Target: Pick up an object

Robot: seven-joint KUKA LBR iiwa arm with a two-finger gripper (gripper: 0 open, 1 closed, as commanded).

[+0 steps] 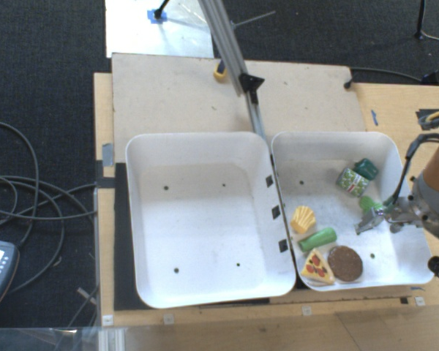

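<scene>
Gripper (pixel 371 221), grip state unreadable, hangs low in right bin (pixel 395 146) beside a small green piece (pixel 368 202); toy cucumber (pixel 318 238) just left looks light, stiff, slick — prob. best pinched mid-length.

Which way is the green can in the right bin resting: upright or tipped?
Tipped: the green can lies on its side, dark cap pointing up-right.
</scene>
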